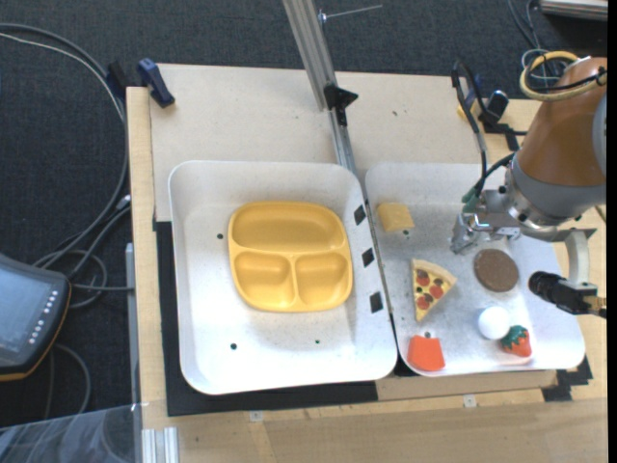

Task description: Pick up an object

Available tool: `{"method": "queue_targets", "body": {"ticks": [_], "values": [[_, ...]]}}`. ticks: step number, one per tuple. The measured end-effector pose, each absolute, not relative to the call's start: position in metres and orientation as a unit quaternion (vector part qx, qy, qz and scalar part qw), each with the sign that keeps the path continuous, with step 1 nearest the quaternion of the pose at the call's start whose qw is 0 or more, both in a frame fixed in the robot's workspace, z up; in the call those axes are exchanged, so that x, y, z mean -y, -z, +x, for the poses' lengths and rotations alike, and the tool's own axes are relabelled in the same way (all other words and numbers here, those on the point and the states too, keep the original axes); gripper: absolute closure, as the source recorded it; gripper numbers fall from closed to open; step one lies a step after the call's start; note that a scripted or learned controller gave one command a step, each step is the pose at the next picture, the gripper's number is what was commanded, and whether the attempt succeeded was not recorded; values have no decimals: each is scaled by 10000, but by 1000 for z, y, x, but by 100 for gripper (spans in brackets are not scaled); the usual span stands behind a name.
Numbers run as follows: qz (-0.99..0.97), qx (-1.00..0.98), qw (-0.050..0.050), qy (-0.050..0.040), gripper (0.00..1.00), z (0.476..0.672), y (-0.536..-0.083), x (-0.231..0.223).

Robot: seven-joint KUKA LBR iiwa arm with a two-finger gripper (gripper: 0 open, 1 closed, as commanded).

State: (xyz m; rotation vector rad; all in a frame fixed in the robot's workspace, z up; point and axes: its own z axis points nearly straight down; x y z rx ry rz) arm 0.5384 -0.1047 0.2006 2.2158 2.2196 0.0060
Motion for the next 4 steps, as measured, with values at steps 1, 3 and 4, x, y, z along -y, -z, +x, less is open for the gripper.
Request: {"method": "queue_targets", "body": {"ticks": [1, 3, 4], "values": [[7068, -7074, 33, -20, 100, 536, -252, 114], [7051, -7091, -23, 0, 100, 529, -272, 64], [7047, -7095, -8, -11, 100, 533, -274, 11]]}}
